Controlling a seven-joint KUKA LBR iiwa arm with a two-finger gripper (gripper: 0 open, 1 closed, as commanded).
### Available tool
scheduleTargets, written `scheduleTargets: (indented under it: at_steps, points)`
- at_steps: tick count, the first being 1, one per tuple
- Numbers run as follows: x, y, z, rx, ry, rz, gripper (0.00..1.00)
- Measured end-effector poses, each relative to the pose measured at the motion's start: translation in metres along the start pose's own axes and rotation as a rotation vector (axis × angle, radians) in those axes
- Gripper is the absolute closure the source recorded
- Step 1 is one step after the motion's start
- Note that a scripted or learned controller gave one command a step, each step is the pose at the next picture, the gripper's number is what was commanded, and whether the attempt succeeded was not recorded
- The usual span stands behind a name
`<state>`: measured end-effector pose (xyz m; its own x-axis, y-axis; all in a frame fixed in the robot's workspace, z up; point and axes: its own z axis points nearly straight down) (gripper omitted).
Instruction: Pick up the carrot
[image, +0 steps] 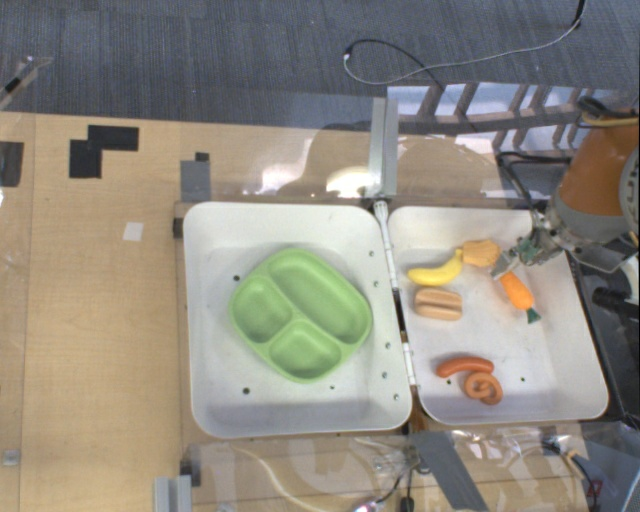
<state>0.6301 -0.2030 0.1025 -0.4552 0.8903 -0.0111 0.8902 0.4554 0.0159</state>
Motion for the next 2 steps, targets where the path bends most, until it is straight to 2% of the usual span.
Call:
scheduleTargets:
  at_steps: [1, 2]
  points:
    - [-0.021, 0.037, -0.049, 0.008, 0.005, -0.031, 1.0]
    - [-0.02, 0.035, -0.004, 0.005, 0.002, 0.063, 1.0]
